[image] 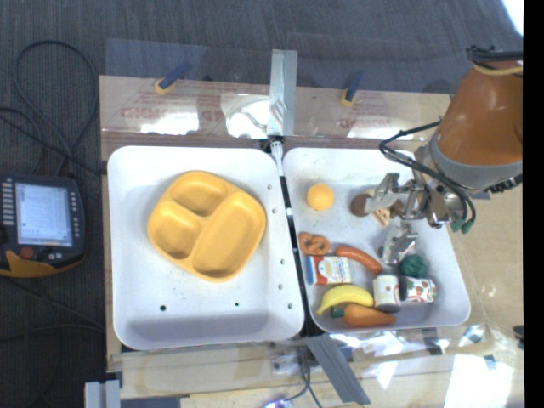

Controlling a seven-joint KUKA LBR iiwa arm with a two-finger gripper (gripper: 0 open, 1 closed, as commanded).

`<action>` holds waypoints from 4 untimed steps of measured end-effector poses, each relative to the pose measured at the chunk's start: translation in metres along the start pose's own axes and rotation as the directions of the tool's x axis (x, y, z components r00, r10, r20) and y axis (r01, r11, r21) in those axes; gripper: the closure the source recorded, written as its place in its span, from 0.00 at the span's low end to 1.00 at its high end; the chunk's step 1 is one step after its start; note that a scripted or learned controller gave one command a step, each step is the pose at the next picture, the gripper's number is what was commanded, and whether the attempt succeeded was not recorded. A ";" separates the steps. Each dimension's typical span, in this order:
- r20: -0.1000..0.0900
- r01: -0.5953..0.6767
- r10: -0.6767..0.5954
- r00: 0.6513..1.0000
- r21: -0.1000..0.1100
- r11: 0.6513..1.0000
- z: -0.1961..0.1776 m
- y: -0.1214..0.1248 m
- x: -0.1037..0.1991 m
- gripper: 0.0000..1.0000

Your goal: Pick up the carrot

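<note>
The carrot (pixel 368 316) is orange with a dark stem end and lies along the front wall of the right bin (pixel 299 228), just below a banana (pixel 344 297). My gripper (pixel 388 221) hangs over the middle right of that bin, well behind the carrot, with its fingers pointing left. Its fingers (pixel 398 246) are spread apart, so it is open. A small tan piece (pixel 381 217) lies on the bin floor near the gap between them. Nothing is held.
Crowding the carrot are a white cup (pixel 387 289), a strawberry-print can (pixel 419 290), a green toy (pixel 414 265), a red-white carton (pixel 333 270), an orange sausage (pixel 359 256) and a pretzel (pixel 314 244). An orange ball (pixel 320 197) and brown item (pixel 361 204) lie further back. A yellow divided plate (pixel 206 223) sits in the left bin (pixel 127 313).
</note>
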State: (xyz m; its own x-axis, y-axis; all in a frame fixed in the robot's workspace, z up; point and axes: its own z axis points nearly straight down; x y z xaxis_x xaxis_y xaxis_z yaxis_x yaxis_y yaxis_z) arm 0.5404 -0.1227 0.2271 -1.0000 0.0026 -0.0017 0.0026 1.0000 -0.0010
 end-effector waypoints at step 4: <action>0.017 -0.197 0.197 0.980 -0.003 0.980 0.007 0.047 -0.118 0.00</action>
State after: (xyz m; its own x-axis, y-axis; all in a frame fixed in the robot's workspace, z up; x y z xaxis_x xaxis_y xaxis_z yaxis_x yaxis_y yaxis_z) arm 0.6583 -0.0759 0.2203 -0.9797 0.1997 -0.0186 0.1997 0.9798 0.0020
